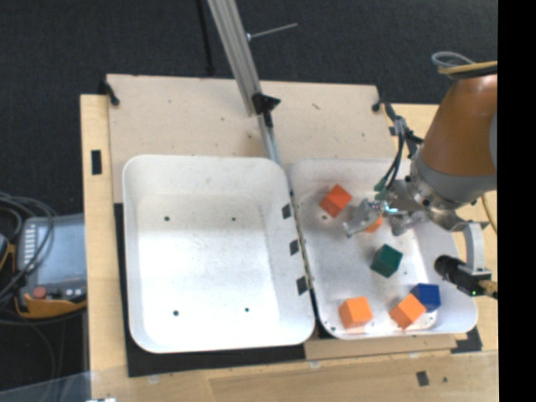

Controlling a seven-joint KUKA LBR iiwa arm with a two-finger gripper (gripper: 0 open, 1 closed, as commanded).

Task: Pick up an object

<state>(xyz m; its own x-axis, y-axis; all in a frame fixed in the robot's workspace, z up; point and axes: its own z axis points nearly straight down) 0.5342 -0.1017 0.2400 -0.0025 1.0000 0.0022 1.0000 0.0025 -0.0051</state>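
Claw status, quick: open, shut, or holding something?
Claw: cannot be told; it sits low in the right bin beside an orange block.

Five blocks are being observed lying in the right-hand bin [311, 193]. An orange block [337, 200] is resting near the bin's upper left, tilted. A dark green block [387, 260] is sitting near the middle. A second orange block [355, 311] is lying by the lower edge. A third orange block [408, 311] is touching a blue block [427, 295] at the lower right.
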